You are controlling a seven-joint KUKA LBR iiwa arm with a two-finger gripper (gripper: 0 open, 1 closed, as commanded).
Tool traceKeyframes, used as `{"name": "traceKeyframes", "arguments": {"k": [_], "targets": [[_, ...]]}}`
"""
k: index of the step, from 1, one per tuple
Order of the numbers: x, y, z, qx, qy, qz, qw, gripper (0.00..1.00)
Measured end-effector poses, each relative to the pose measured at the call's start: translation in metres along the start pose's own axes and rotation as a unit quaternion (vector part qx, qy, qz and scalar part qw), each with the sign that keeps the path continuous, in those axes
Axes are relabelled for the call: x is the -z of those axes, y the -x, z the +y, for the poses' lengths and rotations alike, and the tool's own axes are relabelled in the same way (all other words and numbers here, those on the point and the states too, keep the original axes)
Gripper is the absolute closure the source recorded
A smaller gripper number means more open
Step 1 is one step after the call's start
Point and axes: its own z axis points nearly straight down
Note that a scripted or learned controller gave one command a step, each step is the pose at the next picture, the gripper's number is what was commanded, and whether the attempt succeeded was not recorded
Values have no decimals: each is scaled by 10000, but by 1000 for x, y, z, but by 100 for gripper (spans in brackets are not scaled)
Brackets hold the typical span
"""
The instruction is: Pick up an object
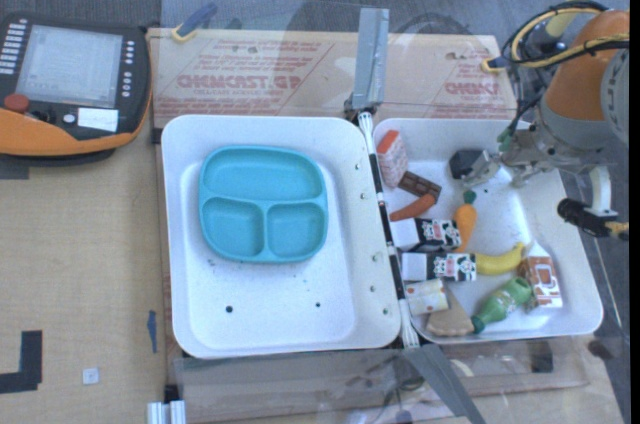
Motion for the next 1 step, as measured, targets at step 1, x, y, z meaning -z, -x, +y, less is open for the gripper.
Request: {"name": "traceKeyframes", "arguments": {"k": [1], "targets": [[-2,-6,21,-470,-237,-6,9986,0]]}}
